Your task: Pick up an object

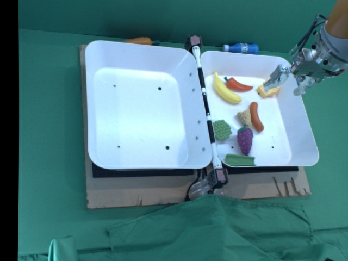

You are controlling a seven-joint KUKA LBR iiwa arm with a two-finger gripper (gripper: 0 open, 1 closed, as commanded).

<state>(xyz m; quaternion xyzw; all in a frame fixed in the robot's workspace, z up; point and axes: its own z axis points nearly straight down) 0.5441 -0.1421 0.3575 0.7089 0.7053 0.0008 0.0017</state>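
while the gripper (289, 80) hangs over the far right corner of the right bin (304, 129), its two fingers stand spread apart with nothing between them. you find the nearest candidate, a small yellow-orange toy piece (268, 91), just below and left of the left fingertip, touching it or nearly so; i can't tell which. it lies outside the finger gap, not inside. its long axis runs roughly left-right, tilted up toward the gripper. to straddle it, you likely need a short shift toward the bin's middle and down. other toys lie farther left: banana (227, 89), red chili pepper (238, 84), sausage (256, 117), purple grapes (245, 140).
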